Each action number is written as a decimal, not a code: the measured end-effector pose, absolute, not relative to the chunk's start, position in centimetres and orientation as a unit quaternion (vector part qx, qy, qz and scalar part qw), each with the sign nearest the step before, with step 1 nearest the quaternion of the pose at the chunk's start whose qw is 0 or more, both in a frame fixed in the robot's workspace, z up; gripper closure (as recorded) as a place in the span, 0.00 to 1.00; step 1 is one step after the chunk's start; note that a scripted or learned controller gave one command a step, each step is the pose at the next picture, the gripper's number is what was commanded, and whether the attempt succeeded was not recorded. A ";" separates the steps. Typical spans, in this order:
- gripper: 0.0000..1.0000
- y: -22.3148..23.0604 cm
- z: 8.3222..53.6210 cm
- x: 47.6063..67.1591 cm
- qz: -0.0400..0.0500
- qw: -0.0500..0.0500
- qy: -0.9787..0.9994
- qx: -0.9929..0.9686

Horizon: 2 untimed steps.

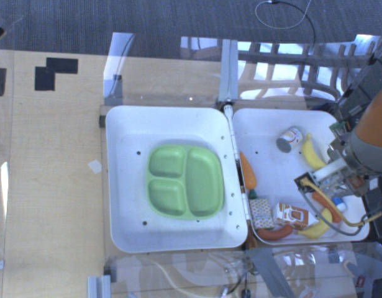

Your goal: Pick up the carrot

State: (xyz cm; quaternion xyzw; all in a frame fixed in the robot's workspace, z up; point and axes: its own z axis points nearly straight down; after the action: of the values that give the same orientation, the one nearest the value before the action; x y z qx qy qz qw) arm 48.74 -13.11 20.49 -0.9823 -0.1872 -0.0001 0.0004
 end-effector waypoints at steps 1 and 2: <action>1.00 -12.7 14.9 50.1 0.000 0.001 -0.261 -0.965; 1.00 -10.6 11.3 49.4 -0.001 0.000 -0.153 -0.988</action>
State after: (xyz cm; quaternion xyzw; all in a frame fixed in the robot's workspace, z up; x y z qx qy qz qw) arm 49.40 -10.61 11.34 -0.9882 -0.1535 -0.0010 0.0004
